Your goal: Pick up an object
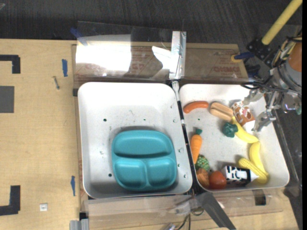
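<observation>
**Gripper poised at the right bin's far edge, nothing between its fingers**

The gripper [263,110] hangs over the right bin [280,143] near its far right corner, its two fingers apart and clamped on nothing. Just beside them sit a small red-and-white toy [243,113] and a hot dog [221,110]. A sausage [195,106] lies further along the far edge. Below the gripper, two bananas [253,150] run down the bin's right side, with a green piece [230,130] touching the upper one. A carrot [196,144] lies by the left wall. Along the near edge crowd a tomato [217,178], a black-and-white item [237,174] and an ear of corn [252,169]. The left bin [96,104] holds a teal divided tray [143,159].

The likely trouble is the crowding: the toys touch or nearly touch, so descending fingers may land on two at once or nudge one away. The bananas' smooth curves could also slip out of a closing grip. The bin wall stands close enough to catch a finger.

Red printing shows on the cardboard [216,63] behind the bins, too blurred to read.
</observation>
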Available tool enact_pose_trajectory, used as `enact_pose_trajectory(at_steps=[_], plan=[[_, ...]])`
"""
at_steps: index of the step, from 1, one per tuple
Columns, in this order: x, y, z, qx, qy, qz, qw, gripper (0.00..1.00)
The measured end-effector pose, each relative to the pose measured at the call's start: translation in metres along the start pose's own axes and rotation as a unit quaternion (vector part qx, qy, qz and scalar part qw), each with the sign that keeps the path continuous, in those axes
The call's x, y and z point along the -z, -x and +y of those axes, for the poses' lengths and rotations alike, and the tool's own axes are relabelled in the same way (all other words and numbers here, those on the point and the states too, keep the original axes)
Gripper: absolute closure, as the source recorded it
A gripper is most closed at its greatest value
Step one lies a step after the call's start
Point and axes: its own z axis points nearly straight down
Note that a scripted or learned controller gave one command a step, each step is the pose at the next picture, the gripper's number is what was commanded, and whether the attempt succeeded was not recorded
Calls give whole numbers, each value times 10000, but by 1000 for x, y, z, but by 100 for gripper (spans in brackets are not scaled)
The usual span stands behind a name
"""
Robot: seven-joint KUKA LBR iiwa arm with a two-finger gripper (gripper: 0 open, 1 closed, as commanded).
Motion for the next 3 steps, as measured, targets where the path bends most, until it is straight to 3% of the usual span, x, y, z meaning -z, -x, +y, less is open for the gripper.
enact_pose_trajectory(at_steps=[1, 2, 3], plan=[[-120, -19, -30, -553, 0, -30, 9985, 0], [-136, -34, -33, -875, 15, 7, 9962, 0], [-135, -65, 20, -1041, 10, -9, 9946, 0]])
